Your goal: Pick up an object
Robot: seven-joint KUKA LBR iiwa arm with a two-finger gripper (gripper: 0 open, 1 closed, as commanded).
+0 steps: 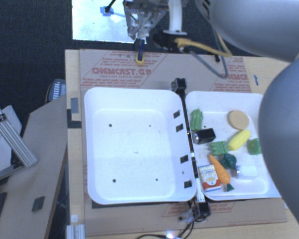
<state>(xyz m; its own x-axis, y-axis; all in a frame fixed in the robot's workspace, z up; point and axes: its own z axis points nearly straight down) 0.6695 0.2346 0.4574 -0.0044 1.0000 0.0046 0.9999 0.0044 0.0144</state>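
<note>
Crowding right bin (224, 101): toy food (221, 169).

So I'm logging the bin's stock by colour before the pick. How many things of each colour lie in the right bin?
Green: 4
Yellow: 1, corn
Orange: 1, carrot
Tan: 1, disc
Black: 1, block
White: 2, carton and small piece
Total: 10

The grey arm (269, 29) reaches across the top, its gripper (139, 36) pointing down
</note>
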